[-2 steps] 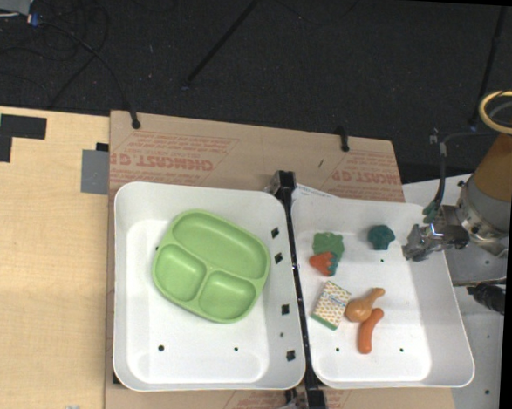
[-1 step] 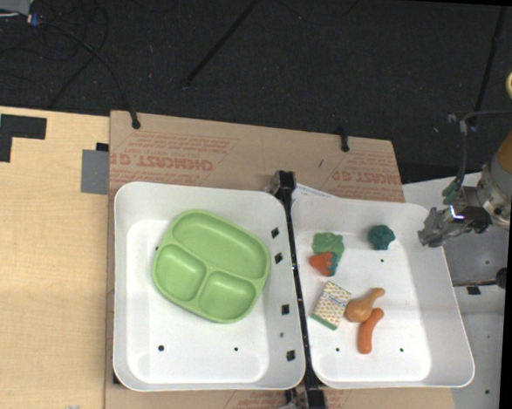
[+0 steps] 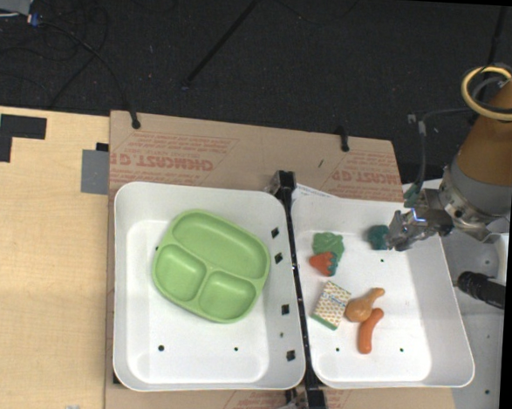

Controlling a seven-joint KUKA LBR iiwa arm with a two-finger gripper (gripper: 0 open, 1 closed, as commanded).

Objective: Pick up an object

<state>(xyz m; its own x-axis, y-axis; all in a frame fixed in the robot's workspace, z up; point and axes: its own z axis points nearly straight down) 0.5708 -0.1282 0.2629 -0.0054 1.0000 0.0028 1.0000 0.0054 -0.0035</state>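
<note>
On the table [image 3: 41, 272], two white bins side by side: left bin [image 3: 140, 357] carrying a green tray [image 3: 210, 264], right bin [image 3: 421, 342] strewn with small toys. At the right bin's far right corner, arm [image 3: 486, 163] leaning in, jaws [image 3: 404, 231] low beside a teal lump [image 3: 377, 237], seemingly touching or nearly so. Cannot tell how wide the jaws stand, nor whether anything sits between them. Likely target: that teal lump. Best to centre over it, drop straight, close squarely, lift slowly. Elsewhere: a green-and-red toy [image 3: 325, 252], a patterned block [image 3: 331, 304], an orange pear-shape [image 3: 364, 303], an orange stick [image 3: 369, 330].
</note>
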